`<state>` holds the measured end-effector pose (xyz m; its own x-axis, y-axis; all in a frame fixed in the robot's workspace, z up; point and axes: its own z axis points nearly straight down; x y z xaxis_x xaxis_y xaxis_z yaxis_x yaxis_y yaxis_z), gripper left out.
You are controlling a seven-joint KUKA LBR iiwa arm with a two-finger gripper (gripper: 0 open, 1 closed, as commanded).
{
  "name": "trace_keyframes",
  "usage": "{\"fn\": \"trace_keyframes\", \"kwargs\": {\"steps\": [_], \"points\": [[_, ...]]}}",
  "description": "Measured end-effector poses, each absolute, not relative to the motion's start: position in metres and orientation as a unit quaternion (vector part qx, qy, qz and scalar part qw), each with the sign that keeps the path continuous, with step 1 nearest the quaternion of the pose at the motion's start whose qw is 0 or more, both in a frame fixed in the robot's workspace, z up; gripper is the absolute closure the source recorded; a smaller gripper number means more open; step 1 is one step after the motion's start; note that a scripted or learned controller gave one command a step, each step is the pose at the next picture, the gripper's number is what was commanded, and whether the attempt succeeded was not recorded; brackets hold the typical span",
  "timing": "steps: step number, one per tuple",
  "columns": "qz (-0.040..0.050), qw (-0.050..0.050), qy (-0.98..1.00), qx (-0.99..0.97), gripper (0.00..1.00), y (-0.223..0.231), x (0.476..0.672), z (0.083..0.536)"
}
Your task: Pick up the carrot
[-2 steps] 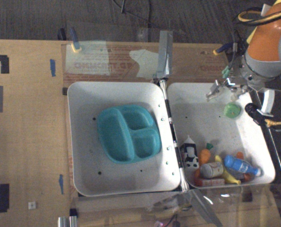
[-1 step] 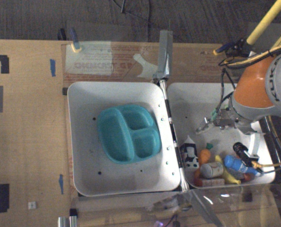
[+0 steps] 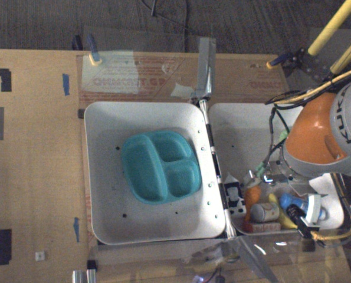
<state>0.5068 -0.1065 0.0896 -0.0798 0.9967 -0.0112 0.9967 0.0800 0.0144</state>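
The carrot [image 3: 253, 194], a small orange piece, lies near the front left of the right bin [image 3: 240, 135]. My gripper [image 3: 268, 179] hangs low over that bin, just right of and slightly behind the carrot, very close to it. The orange wrist band [image 3: 311, 137] and the grey arm cover the bin's right half. Nothing can be seen held in the gripper.
A teal divided plate [image 3: 161, 166] lies in the left bin [image 3: 104, 128]. Around the carrot sit a grey can-like item [image 3: 263, 213], a yellow piece [image 3: 284, 215] and a blue item [image 3: 288, 201]. A black-and-white object [image 3: 233, 194] rests by the wall between the bins.
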Motion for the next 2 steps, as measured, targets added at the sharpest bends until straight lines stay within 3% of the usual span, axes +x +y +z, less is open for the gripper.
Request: {"fn": "trace_keyframes", "kwargs": {"steps": [1,2], "points": [[0.0052,0.012,0.734,0.679,1.0,-0.106,0.51,0.1],[0.0054,0.007,0.678,0.735,1.0,-0.088,0.485,0.188]]}}
